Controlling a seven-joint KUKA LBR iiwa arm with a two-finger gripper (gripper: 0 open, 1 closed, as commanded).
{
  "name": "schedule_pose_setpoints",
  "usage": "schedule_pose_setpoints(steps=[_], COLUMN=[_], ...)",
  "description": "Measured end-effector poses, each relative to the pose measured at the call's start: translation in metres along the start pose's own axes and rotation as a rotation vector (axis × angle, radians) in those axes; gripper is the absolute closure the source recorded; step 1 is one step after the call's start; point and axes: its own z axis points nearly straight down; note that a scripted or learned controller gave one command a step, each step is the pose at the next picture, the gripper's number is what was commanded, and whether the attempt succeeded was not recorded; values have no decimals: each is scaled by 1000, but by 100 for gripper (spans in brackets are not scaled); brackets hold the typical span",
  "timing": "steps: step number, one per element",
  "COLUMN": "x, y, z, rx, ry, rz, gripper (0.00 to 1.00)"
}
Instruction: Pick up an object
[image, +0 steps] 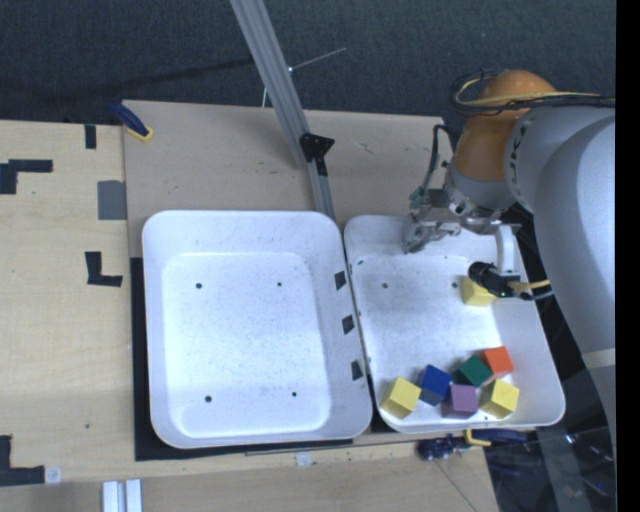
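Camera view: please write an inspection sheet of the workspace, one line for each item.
Surface: two white bins side by side, left bin, right bin.
Job's things: coloured blocks clustered at the right bin's near edge; one yellow block apart, near its right wall.
Clutter: nothing seen.
Grippers: end effector over the right bin's far edge, holding nothing visible.
Cables: loops on the wrist.
Surroundings: metal pole, dark floor.

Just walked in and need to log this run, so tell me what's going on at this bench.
A grey KUKA arm reaches in from the right, its gripper over the far end of the right bin, with nothing visibly held. A cluster of blocks lies at the near end: yellow, blue, purple, green, orange and another yellow. One more yellow block sits apart by the right wall.
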Motion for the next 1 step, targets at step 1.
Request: schedule_pose_setpoints(steps=[1], x=[1], y=[2], z=[-64], rx=[-8], ry=[0], rz=[1], gripper=[100])
